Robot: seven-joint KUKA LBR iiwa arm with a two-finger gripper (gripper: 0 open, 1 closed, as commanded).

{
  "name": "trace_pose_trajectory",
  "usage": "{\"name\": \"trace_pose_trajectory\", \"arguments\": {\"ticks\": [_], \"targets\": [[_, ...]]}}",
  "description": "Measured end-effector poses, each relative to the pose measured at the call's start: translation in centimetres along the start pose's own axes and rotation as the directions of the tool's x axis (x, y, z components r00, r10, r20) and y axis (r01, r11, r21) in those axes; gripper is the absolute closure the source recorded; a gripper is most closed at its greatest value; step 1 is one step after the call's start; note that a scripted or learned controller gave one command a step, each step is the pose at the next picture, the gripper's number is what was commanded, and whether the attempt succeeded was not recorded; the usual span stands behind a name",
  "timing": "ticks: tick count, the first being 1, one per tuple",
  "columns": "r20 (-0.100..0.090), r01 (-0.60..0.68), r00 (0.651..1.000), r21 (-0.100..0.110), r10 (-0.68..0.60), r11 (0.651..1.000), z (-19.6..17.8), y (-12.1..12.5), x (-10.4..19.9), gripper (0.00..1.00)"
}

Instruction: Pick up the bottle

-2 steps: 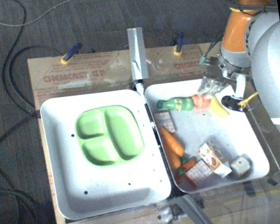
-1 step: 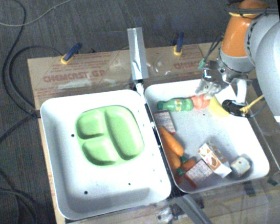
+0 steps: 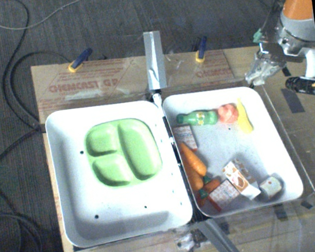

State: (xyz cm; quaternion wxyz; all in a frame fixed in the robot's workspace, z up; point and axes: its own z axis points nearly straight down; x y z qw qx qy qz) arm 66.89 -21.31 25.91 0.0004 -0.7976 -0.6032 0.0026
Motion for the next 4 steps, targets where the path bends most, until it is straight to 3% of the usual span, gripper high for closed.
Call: {"name": "trace_pose_trajectory", "arguments": {"ticks": [1,2,3,4], "targets": [[0.001,0.000,1.000,0.001,0.000,1.000,0.1,0.0,0.0,0.00],[-0.003,0.046,0.999,-0.003,-0.046,0.999,13.4,-1.6,2.6,0.00],[0.014,0.187,0.982,-0.055,-0.187,0.981,15.2,-3.4,7.3,0.00],[0.019,0.240,0.971,-0.056,-0.240,0.969,15.2,-6.3,6.5,0.00]]}}
